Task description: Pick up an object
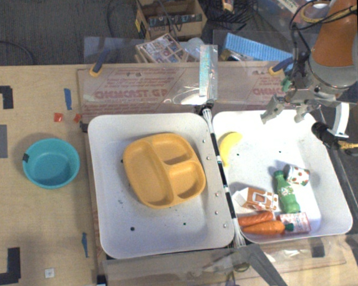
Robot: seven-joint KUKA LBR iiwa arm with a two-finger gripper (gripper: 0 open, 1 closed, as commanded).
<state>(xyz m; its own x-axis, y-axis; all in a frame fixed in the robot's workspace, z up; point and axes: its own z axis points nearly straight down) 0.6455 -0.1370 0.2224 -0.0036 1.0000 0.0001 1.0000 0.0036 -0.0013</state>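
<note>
Hovering over the far corner of the right bin (342,221), my claw (286,112) hangs with its two fingers spread apart and nothing between them, so I judge the pick not yet begun: descent, closing and lift all remain. Candidates lie below and toward the near side of the claw: one green bottle (285,193), one carrot (262,228), one small orange-and-white carton (259,199), one white patterned packet (298,176), and one yellow piece (229,144) off to its left by the divider. Further left, the other bin (112,231) holds one yellow divided plate (163,168); beyond it sits one teal bowl (51,163).
</note>
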